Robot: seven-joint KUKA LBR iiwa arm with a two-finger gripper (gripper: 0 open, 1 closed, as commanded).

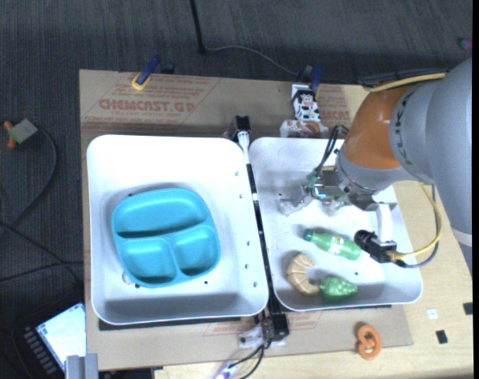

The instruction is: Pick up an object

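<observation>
Hanging over the upper half of the right shallow white bin [409, 290], my fingers [310, 200] look spread apart with nothing between them, though from this slant I can't be wholly sure of the gap. The nearest candidate, a small green plastic bottle with a white label [332, 243], lies on its side just below me in this view, near but apart. Toward the front rim sit a tan ridged pastry-shaped toy [301, 272] and a lumpy green soft toy [338, 289], right beside each other. A blue three-compartment plastic tray [164, 235] lies in the left shallow white bin [97, 212], well apart. My worry is that the bottle is round and slick, so closing off-centre could roll it away or squirt it out. Closing where I am would likely catch nothing.
</observation>
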